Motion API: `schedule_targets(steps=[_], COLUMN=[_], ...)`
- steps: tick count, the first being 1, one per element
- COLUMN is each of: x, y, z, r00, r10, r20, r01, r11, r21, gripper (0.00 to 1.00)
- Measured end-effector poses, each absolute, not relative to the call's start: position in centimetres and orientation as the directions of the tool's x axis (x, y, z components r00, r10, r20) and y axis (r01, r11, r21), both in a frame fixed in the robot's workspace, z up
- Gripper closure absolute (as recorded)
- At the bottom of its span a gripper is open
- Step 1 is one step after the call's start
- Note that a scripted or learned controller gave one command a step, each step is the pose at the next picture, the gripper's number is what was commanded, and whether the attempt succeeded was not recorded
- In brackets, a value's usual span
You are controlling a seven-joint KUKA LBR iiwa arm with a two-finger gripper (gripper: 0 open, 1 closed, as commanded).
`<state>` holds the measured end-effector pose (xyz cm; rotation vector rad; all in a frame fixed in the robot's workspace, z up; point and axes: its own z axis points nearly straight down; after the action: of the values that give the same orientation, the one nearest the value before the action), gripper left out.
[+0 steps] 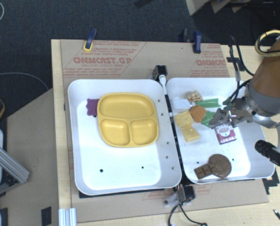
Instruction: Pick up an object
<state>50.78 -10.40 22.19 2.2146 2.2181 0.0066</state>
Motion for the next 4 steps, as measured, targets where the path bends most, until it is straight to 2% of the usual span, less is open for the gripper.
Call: schedule_targets(steps=[1, 4], x=[50.8, 63.3], y=[-10.4, -0.9], z=[22.5, 22.8], r00=[-0.001, -0.004], r10=[1.000, 1.000], r20=[-0.001, 0.000], r01=[1.000, 1.000], r11=[0.001, 0.004], r21=[0.003, 0.004], gripper=[1.00, 1.00])
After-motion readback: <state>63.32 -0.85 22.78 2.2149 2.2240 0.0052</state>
